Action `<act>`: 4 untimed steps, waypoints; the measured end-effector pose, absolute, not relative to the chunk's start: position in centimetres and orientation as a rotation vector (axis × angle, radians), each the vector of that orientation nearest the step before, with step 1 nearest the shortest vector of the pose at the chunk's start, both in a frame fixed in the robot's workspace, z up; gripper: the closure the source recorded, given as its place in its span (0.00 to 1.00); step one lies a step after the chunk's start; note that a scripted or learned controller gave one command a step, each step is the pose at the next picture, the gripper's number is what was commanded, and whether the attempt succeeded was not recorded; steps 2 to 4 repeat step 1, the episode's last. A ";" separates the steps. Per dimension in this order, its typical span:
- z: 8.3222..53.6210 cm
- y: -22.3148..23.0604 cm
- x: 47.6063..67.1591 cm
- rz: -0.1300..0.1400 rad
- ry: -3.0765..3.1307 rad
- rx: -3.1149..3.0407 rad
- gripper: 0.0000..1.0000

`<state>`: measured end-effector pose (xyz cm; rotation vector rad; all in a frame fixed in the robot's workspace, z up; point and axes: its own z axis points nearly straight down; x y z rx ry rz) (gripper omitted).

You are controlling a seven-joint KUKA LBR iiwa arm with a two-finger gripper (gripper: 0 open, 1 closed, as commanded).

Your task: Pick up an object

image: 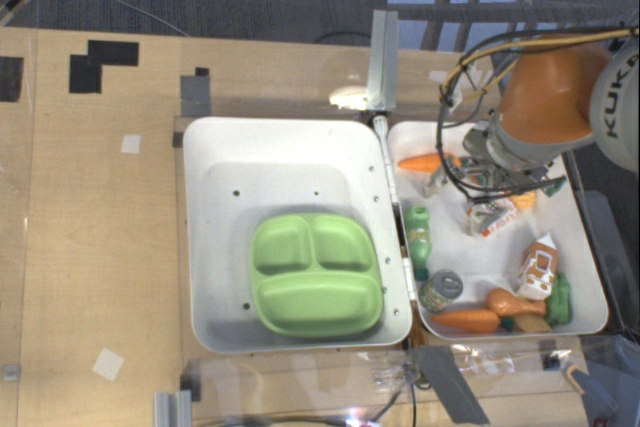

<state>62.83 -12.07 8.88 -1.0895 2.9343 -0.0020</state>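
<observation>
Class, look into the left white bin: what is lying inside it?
A green divided tray lies in the left bin, towards its near side. Whatever is beneath the tray is covered.

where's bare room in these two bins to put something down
Left bin: the back half, between the rear wall and the green divided plate, is bare, as is a strip along its left wall. Right bin: crowded. A green bottle, can and carrots line the left and front, the gripper hangs mid-bin; little bare floor shows, between the can and the carton.
</observation>
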 end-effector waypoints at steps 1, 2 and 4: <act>9.0 -15.7 57.8 -0.011 2.891 -1.198 0.00; 9.0 -15.7 57.8 -0.011 2.891 -1.198 0.00; 9.0 -15.7 57.8 -0.011 2.891 -1.198 0.00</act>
